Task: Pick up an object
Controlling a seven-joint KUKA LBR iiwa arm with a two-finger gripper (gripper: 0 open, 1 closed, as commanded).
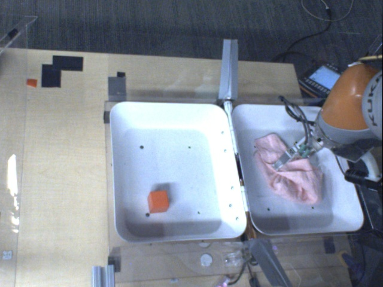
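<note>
Within the right bin [341,217] a crumpled pink cloth [290,172] was seen, with the gripper [286,158] pressed down onto it; its grip could not be told. An orange block [158,201] was seen alone in the left bin [128,124].

Even, bright overhead light; glare streaks on the bench [12,172], soft focus throughout.

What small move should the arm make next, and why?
Probably a short, slow lift straight up. The gripper sits down on the pink cloth in the right bin, its tip in the folds, so a lift would show whether it has caught the fabric.
</note>
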